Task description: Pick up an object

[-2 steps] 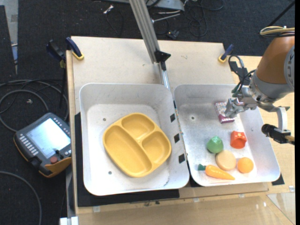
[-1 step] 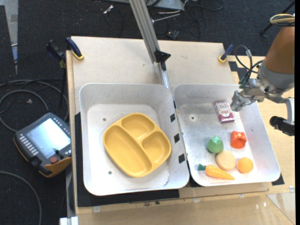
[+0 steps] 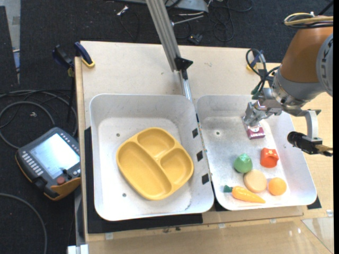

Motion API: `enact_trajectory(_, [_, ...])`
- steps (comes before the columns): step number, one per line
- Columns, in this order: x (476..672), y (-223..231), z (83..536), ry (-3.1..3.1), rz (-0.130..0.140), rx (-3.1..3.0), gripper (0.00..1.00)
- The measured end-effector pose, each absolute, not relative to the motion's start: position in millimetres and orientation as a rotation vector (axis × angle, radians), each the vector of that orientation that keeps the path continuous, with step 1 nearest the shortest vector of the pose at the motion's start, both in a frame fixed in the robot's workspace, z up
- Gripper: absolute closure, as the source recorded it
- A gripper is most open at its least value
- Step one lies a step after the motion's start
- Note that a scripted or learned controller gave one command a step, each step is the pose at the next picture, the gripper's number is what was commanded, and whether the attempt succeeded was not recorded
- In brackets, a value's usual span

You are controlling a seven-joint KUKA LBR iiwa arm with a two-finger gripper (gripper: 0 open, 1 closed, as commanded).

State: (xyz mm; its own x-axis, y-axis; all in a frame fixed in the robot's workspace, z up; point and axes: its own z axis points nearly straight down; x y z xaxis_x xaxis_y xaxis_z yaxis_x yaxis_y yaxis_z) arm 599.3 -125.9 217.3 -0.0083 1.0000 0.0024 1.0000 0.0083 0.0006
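In the right bin (image 3: 296, 142), my gripper (image 3: 255, 116) hangs low over the far middle. A small purple block (image 3: 256, 133) lies on the bin floor directly under its tip, touching or nearly touching it. Toward the near side lie a green round fruit (image 3: 243, 163), a red toy pepper (image 3: 269, 157), a beige round piece (image 3: 255, 181), an orange ball (image 3: 277, 186) and a carrot (image 3: 246, 194). These lie apart from the gripper.
The left bin (image 3: 106, 115) holds a yellow divided plate (image 3: 154, 163). A slanted metal pole (image 3: 167, 30) rises from between the bins at the back. A black bracket (image 3: 304, 139) juts from the arm over the right bin's right rim.
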Motion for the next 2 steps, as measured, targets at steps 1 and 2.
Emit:
enact_trajectory(1, [587.5,-75,222,-2.229,-0.001,-2.210,1.00])
enact_trajectory(2, [585.3,-31,224,-2.229,-0.002,-2.211,1.00])
